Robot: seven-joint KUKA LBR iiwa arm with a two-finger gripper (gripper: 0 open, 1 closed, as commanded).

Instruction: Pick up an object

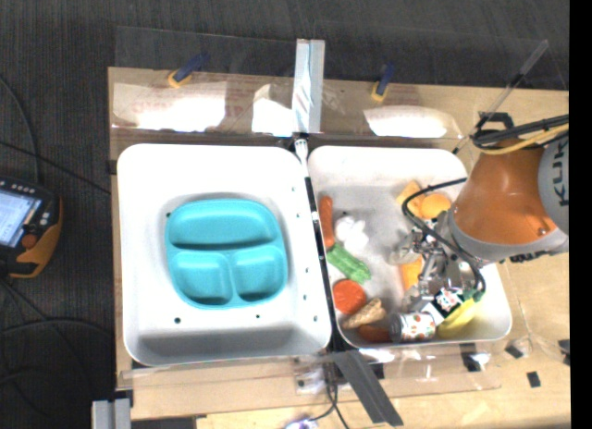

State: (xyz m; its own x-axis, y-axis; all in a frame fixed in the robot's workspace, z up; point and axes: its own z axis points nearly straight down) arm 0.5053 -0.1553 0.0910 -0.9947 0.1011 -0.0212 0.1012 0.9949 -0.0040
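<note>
The arm reaches into the right bin (481,321) from 3 o'clock, and the end effector (433,275) hangs low over the clutter toward that bin's 5 o'clock corner; cables and linkage hide its tips, so I cannot tell how far it is parted or whether anything is caught in it. Any of the toy foods would serve as the object — nearest are the small can (416,326) and the yellow piece (460,318) just beside it, both lying against the near wall. Further toward 9 o'clock sit the green vegetable (348,263), the red tomato (349,295) and a brown piece (365,311). These look light, hard plastic and probably slick, so a grip across the narrow middle of the can seems safest. The left bin (139,233) holds a teal divided tray (225,250), well apart.
</note>
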